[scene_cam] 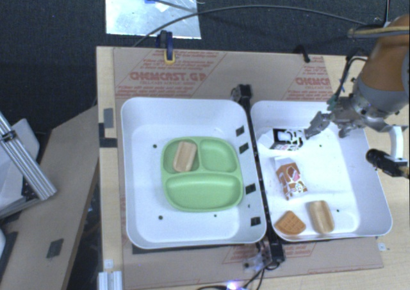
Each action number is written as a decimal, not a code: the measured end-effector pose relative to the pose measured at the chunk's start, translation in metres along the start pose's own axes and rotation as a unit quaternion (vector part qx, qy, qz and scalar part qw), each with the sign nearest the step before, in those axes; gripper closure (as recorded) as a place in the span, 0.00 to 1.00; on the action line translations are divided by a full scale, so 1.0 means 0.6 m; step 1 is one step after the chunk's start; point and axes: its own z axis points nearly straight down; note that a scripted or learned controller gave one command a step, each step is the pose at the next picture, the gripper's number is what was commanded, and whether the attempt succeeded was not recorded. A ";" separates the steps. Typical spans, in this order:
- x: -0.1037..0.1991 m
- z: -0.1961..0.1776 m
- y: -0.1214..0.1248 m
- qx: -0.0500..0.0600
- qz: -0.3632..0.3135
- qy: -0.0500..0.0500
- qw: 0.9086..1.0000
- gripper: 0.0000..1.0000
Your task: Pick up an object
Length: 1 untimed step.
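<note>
My gripper (315, 126) hangs over the back of the right bin (368, 183), reaching in from the right. Its tip is just right of a small black-and-white packet (287, 138) lying near the bin's back left corner, and nothing shows in its grasp. A brown and white snack packet (290, 178) lies in the middle of that bin. At the front are an orange cracker (291, 223) and a tan bread-like piece (320, 216). In the left bin (144, 135) sits a green divided plate (202, 187) with another tan piece (184, 155) in its back left compartment.
Black clips run along the divider (251, 167) between the two bins. The arm's grey body and orange band (384, 64) stand over the right bin's back right corner. A black part (384, 162) sticks in at the right edge. A cable arcs behind the bins.
</note>
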 end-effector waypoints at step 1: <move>0.001 -0.014 0.005 -0.007 -0.001 -0.001 1.000 0.00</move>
